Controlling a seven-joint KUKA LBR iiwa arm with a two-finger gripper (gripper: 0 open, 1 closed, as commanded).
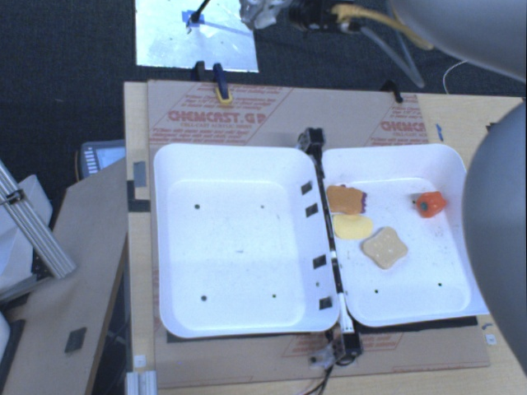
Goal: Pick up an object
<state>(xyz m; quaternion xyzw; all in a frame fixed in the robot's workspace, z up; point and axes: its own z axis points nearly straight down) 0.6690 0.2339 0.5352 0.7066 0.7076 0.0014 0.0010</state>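
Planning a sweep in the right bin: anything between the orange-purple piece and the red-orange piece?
In the camera view, bare white bin floor lies between the orange-purple piece and the red-orange piece. The yellow piece and tan toast-shaped piece sit lower.

The big grey arm (494, 245) is cut off by the right edge and hides the right bin's (395, 159) far side. The gripper (265, 2) is cut off at the top. The orange toy (429, 204) is too small to name.

Looks like a robotics lab: white bins (239, 159) clamped on a table (428, 109), aluminium framing (37, 229), loose cables (387, 25).
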